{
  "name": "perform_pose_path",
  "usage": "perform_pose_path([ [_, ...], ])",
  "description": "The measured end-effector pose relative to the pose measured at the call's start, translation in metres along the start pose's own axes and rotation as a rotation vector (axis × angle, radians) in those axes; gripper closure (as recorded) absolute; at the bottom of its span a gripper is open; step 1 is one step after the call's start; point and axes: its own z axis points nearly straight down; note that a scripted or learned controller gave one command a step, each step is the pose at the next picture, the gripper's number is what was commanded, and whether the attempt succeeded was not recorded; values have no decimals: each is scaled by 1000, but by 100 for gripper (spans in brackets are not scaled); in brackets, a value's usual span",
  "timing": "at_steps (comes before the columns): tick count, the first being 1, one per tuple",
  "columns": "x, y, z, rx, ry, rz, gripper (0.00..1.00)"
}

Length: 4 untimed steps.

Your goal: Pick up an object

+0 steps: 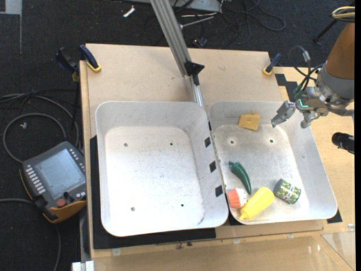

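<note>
Camera view shows no writing that can be read; the green can carries a patterned label, too small to make out. On the floor left of the bench lies a pendant with a grey screen and orange underside, cables trailing around it. A metal pole slants down from the top and ends at the seam between the two bins. Blue-and-yellow clamps grip the bench's far corners.

The left bin shows speckled white floor. The right bin holds five things: a tan block near its far wall, a green pepper about mid-floor, and along the near wall a red-and-white piece touching a yellow bottle, with the can just right of the bottle.

The gripper hangs over the right bin's far right corner, fingers spread wide with nothing between them, right of the block and apart from it.
</note>
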Motion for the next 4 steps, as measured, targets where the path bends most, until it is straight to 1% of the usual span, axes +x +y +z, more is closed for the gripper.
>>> perform_pose_path([
  [1, -5, 4, 46, 3, 0, 3, 0],
  [2, -15, 6, 100, 4, 1, 4, 0],
  [3, -14, 6, 134, 2, 1, 4, 0],
  [4, -14, 8, 122, -2, -1, 3, 100],
])
